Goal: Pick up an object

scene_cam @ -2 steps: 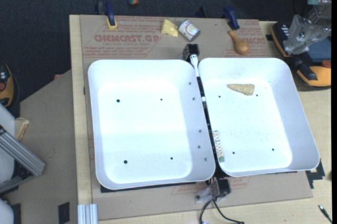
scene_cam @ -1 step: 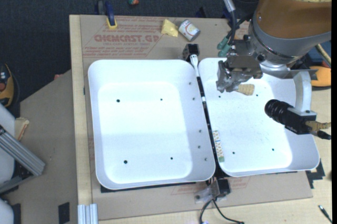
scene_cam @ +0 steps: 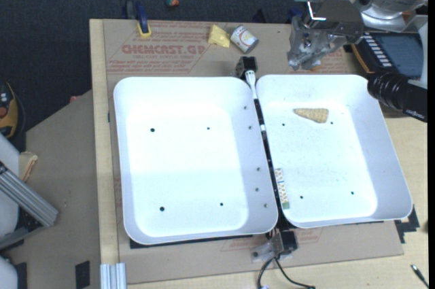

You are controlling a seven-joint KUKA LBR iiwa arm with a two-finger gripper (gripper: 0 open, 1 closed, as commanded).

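Note:
A tan wedge-shaped piece [scene_cam: 312, 115] lies flat in the right bin [scene_cam: 380, 165], near its far edge. My gripper [scene_cam: 307, 58] hangs above the bench just beyond the right bin's far rim, up and slightly left of the wedge, apart from it. Its metal fingers point down and nothing shows between them.
The left bin [scene_cam: 136, 165] adjoins the right one along a black centre seam. On the cardboard behind the bins lie a yellow chunk [scene_cam: 219, 37], a small white-and-grey block [scene_cam: 244, 39] and a blue-and-yellow clamp [scene_cam: 143, 21]. A black cylinder [scene_cam: 397, 92] juts in at the right.

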